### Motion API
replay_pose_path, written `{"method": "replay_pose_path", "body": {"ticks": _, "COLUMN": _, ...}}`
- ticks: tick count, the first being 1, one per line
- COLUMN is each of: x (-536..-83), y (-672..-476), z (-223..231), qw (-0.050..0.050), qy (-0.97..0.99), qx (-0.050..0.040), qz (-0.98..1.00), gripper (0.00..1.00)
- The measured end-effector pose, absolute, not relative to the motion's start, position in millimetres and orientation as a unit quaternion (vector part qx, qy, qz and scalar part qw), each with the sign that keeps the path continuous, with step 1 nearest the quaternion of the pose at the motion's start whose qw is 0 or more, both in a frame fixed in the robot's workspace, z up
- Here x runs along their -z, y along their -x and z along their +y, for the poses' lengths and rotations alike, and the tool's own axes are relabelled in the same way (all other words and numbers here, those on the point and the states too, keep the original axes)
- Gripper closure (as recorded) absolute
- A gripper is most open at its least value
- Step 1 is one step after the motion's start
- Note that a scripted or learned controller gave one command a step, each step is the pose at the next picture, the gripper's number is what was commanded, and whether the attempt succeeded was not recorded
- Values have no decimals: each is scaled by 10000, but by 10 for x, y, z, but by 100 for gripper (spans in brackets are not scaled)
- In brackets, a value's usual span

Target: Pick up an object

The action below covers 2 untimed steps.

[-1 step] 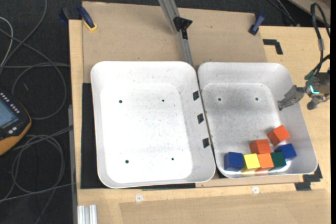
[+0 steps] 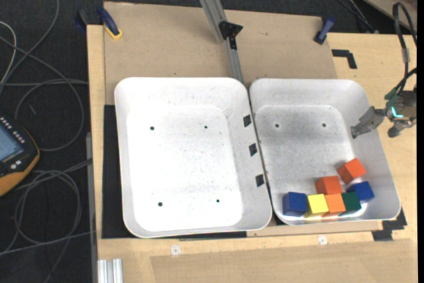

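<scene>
wooden bench (image 2: 199, 30), two white bins. item: coloured blocks (image 2: 328, 199), near corner of right bin (image 2: 298, 96). gripper (image 2: 371, 121) at right rim, jaw state: cannot tell. advice: centre over one outlying block before descending.

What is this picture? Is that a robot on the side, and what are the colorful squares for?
Yes, part of a robot. The camera hangs above a wooden bench and looks down at a slant. On the bench sit two flat white trays called bins, side by side. The left bin is next to the right bin.

In the near corner of the right bin lie small toy blocks bunched together: a blue block, a yellow block, orange blocks, a green block and another blue one by the rim.

At the right edge you see the robot's hand, called a gripper. It sits over the right bin's far edge, away from the blocks. Nothing is between its fingers. Its job is to pick up one thing.
</scene>
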State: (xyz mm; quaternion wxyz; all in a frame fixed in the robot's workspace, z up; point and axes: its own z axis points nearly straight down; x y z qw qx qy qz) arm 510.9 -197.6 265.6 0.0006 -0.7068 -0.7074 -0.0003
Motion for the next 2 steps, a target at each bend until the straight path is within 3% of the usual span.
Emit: {"method": "replay_pose_path", "body": {"ticks": 2, "x": -1602, "y": -5110, "z": -1994, "qw": 32, "qy": 7071, "qx": -9, "qz": -7071, "gripper": 0}}
